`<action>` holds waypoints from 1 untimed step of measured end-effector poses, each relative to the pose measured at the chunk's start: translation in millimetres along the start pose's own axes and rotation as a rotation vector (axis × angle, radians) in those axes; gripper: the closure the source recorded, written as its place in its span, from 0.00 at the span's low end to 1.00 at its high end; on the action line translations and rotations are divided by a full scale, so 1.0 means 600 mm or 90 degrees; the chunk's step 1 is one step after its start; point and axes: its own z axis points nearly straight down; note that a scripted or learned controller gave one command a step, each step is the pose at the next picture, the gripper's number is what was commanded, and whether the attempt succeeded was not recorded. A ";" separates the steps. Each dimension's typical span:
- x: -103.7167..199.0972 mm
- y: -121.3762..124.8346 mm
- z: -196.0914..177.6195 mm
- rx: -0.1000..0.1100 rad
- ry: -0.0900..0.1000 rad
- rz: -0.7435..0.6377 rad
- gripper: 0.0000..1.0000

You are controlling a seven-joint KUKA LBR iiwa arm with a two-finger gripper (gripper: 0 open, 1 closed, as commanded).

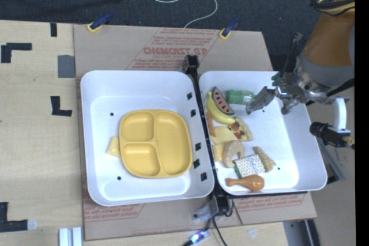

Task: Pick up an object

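Observation:
The right bin [300,152] holds a heap of toy food along its left side: a watermelon slice [222,102], a green bottle [237,96], a banana [219,116], a pizza-like wedge [240,131], a bread piece [232,151], a checked packet [249,165] and a drumstick [247,183]. My gripper [272,104] hangs over the bin's upper middle, just right of the green bottle. It is open, with one finger [258,102] pointing toward the bottle and nothing between the two.
The left bin [98,101] carries a yellow divided plate [155,143] with a pale yellow piece [112,147] sticking out at its left. The arm's orange band [331,37] rises at the right. Bare bin floor lies below and right of the gripper.

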 end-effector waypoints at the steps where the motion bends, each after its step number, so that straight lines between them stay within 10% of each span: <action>1: 0.000 0.004 -0.012 -0.008 -0.001 -0.002 0.00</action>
